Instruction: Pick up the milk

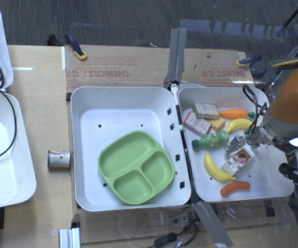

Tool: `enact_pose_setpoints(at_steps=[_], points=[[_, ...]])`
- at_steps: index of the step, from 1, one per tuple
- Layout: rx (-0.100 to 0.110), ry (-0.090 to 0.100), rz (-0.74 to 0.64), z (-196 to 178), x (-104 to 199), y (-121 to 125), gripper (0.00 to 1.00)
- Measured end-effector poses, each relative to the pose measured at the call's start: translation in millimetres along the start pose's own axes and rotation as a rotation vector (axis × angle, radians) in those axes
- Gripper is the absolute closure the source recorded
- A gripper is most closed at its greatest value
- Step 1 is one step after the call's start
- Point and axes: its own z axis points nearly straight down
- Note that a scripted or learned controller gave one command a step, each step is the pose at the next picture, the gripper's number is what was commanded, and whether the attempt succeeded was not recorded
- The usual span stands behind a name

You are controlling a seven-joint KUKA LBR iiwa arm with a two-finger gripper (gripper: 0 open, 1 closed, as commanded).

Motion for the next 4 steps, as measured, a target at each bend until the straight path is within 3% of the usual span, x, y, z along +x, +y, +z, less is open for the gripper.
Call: enact_pose_setpoints(at_steps=[1, 2, 3, 4], points=[[-0.001, -0.001, 0.003, -9.1, -0.5, 0.2, 1.0], [0.0, -0.001, 0.003, -9.1, -0.5, 0.1, 0.0], [-0.002, -0.001, 0.122, -38.0, -29.7, -0.2, 0.0], [-0.004, 0.002, 0.137, -2.1, -13.7, -60.5, 0.0]])
